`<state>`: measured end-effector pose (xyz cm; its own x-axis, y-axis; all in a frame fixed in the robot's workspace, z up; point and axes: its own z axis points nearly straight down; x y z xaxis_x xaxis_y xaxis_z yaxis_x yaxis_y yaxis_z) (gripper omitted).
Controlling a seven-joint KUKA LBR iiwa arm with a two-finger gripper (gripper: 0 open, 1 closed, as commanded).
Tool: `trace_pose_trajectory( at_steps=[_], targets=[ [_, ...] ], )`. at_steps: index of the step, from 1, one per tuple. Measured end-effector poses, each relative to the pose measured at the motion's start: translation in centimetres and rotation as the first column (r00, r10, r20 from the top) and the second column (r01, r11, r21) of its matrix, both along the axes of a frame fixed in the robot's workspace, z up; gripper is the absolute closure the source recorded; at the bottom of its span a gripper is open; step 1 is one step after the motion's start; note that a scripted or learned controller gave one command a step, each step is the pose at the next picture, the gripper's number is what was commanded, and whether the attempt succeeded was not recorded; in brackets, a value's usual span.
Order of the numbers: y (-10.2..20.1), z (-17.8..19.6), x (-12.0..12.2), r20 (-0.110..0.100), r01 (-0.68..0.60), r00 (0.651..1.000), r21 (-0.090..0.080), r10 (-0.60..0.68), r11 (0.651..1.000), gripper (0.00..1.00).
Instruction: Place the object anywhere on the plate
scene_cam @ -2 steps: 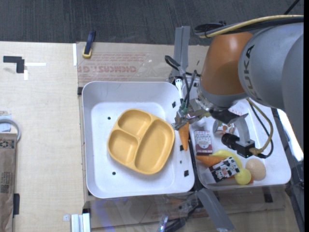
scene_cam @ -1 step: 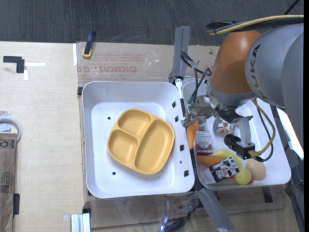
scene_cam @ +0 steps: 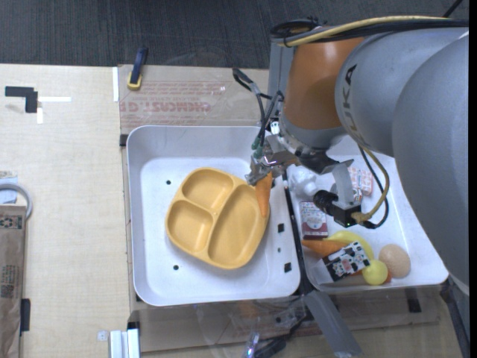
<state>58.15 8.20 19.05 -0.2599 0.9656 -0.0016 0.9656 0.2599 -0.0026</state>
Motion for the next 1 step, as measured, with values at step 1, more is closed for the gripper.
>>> trace_pose_trajectory(
  at_steps=[1],
  targets=[
    [-5.08, 0.02, -0.98, -0.002, -0.113, 0.994, 0.001, 0.113, 0.994, 1.00]
  ],
)
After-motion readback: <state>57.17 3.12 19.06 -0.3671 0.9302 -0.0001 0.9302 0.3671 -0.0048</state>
